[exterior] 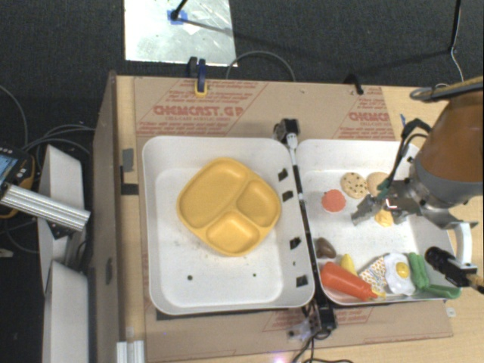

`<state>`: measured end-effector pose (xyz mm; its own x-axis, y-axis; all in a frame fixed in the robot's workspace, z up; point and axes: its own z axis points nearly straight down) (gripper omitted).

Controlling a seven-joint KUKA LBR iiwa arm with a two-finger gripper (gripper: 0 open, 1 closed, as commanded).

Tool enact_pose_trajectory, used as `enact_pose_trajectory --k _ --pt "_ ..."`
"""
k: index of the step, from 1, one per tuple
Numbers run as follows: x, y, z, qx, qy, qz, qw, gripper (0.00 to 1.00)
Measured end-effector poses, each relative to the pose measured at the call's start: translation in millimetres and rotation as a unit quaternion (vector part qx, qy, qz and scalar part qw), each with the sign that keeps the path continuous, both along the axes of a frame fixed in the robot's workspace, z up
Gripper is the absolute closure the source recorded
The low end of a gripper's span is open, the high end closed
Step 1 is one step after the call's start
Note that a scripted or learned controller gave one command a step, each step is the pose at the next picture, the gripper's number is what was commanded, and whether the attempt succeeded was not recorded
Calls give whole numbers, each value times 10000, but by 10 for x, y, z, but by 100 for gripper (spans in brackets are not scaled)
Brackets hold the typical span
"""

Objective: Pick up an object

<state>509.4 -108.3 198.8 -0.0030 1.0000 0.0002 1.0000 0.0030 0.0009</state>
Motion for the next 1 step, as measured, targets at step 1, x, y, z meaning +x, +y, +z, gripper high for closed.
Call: enact_pose_trajectory --k 1 --pt "629 182 -1198 -2 -10 24 10000 0"
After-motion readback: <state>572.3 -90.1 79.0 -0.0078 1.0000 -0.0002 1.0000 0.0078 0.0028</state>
